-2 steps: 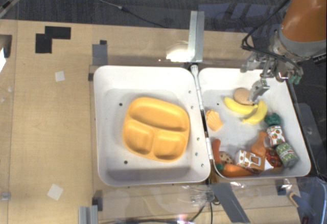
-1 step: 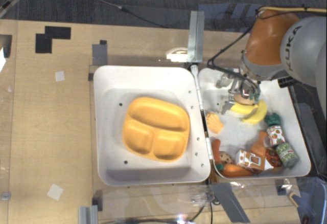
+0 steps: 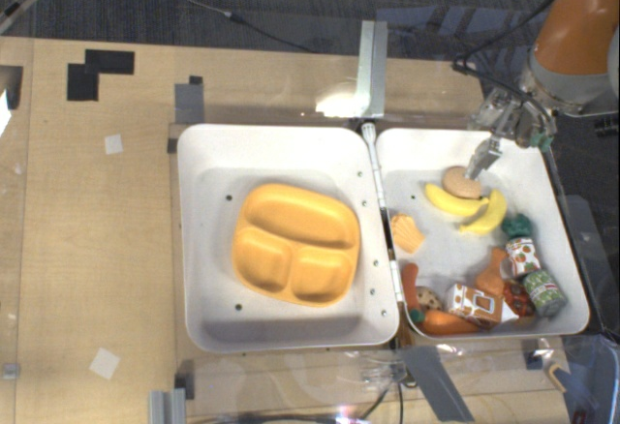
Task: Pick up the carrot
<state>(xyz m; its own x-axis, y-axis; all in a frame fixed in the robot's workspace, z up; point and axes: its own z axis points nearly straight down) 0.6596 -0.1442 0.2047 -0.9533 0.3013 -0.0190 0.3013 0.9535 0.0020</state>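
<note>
At the near edge of the right bin (image 3: pixel 562 219), the carrot (image 3: pixel 448 321) lies among small packets, well apart from the gripper (image 3: pixel 481 161). That gripper hangs over the bin's far side, just above a biscuit (image 3: pixel 463 184) beside the banana (image 3: pixel 467 206); I cannot tell its opening.

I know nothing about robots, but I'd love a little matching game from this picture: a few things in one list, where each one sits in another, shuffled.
Things:
1. yellow divided tray
2. banana
3. carrot
4. gripper

Places:
A. front edge of the right bin
B. middle of the left bin
C. over the back of the right bin, above a tan round piece
D. right bin, just in front of the tan round piece

Pairs: 1-B, 2-D, 3-A, 4-C
</note>
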